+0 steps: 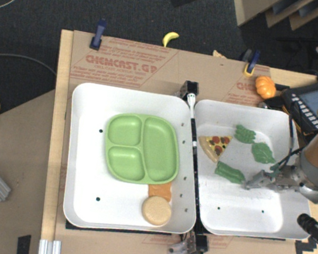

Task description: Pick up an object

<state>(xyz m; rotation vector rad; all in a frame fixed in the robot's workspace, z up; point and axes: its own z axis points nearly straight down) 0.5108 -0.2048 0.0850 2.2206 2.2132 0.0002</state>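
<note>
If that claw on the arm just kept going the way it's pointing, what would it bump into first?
The gripper points left across the right bin, and the nearest thing ahead is the dark green piece lying just beyond its tip. It would likely meet that first, though its height above the bin floor is hard to judge from this view.

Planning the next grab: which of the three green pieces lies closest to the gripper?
The lowest green piece, below the pizza slice; it lies just left of the gripper, while the other two sit higher.
</note>
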